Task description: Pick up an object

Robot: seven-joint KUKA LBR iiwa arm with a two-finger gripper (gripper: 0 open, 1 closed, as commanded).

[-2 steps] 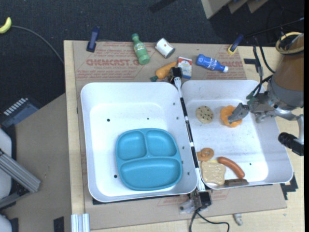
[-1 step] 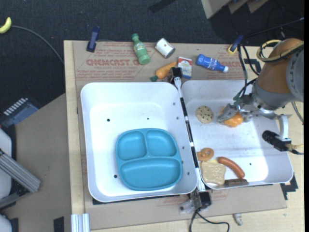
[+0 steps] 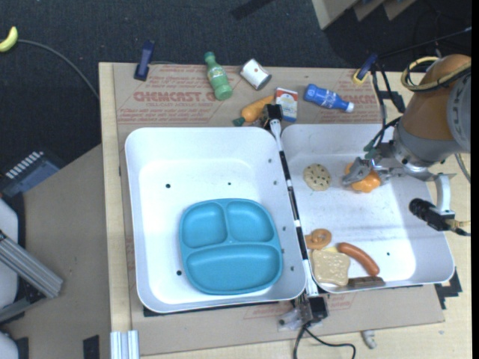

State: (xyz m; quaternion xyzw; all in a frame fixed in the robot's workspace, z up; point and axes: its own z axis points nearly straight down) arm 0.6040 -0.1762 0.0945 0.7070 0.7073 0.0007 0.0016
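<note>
The right bin point(image 3: 397, 223) holds a small orange toy point(image 3: 367, 185) near its far right side. My gripper point(image 3: 361, 169) is down right at that toy, touching or just above its top, with the arm's grey wrist and orange band point(image 3: 438, 111) behind it. A chocolate-chip cookie point(image 3: 317, 176) lies a little to the toy's left. Near the bin's front lie a small round orange piece point(image 3: 319, 238), a red sausage point(image 3: 358, 256) and a slice of bread point(image 3: 330, 267).
The left bin point(image 3: 150, 163) holds a blue divided plate point(image 3: 230, 245). Behind the bins on the bench lie a green bottle point(image 3: 218, 77), a white can point(image 3: 255, 74), a blue bottle point(image 3: 328, 98), a small carton point(image 3: 286, 103) and a carrot-like piece point(image 3: 254, 111).
</note>
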